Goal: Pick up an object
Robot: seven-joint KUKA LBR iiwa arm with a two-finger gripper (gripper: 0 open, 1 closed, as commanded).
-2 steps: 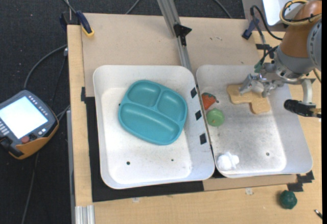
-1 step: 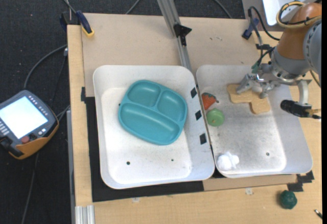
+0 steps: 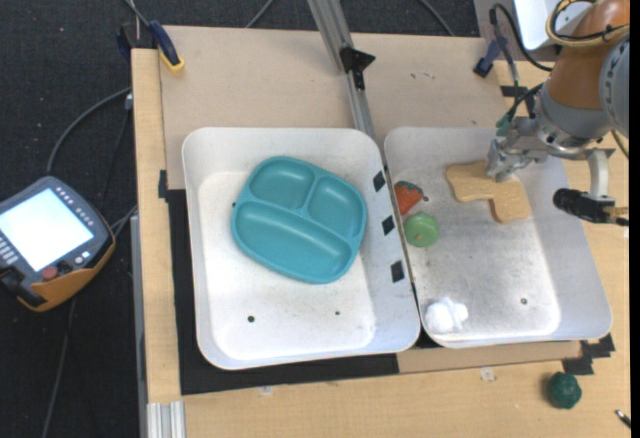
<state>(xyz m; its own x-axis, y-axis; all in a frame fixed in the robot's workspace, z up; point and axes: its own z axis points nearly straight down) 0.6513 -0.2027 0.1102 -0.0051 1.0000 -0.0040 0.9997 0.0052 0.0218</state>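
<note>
Tan flat piece (image 3: 489, 192) in right bin (image 3: 570, 311), long axis running left-right; gripper (image 3: 506, 164) directly above its right part, finger state indiscernible.

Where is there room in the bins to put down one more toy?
Left bin: a bare strip along the near side, below the teal plate. Right bin: bare floor in the middle, between the green ball and white lump. Crowded: around the tan piece under the claw.
</note>
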